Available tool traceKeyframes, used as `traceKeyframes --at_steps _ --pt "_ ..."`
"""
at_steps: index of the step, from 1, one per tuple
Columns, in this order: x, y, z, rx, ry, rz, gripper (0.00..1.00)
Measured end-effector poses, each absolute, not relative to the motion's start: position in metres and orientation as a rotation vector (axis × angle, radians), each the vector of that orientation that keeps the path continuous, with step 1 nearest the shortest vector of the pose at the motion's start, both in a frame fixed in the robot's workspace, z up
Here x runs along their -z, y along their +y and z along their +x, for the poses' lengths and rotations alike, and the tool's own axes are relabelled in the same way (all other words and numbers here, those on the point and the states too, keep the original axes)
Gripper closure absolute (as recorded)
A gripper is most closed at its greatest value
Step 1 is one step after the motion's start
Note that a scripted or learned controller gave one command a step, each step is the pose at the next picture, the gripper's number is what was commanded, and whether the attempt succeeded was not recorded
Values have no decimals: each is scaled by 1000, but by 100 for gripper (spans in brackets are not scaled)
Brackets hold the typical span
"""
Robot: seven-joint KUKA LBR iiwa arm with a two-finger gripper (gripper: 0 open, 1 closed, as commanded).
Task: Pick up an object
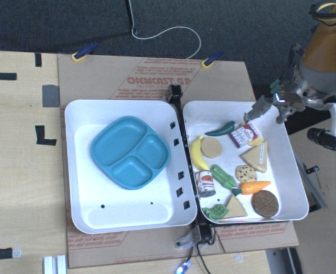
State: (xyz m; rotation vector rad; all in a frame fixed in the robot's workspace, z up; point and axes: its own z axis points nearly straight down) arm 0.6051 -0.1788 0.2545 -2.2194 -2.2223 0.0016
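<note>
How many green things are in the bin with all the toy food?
3: a dark green pepper at the back, a green pickle in the middle, and a leafy green piece at the front edge. More could be hidden underneath.

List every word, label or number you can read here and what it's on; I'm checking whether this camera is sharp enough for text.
Red print on the cardboard sheet under the bins: upside down and blurred, not readable.
Label on the small can in the right bin: too small to read.
Red-and-white packet in the right bin: print too blurred to read.
No other text can be made out.
</note>
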Motion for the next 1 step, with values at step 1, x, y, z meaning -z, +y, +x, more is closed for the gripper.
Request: traceKeyframes --at_steps 1 --pt "-241 -146 560 -4 -2220 -2216 0"
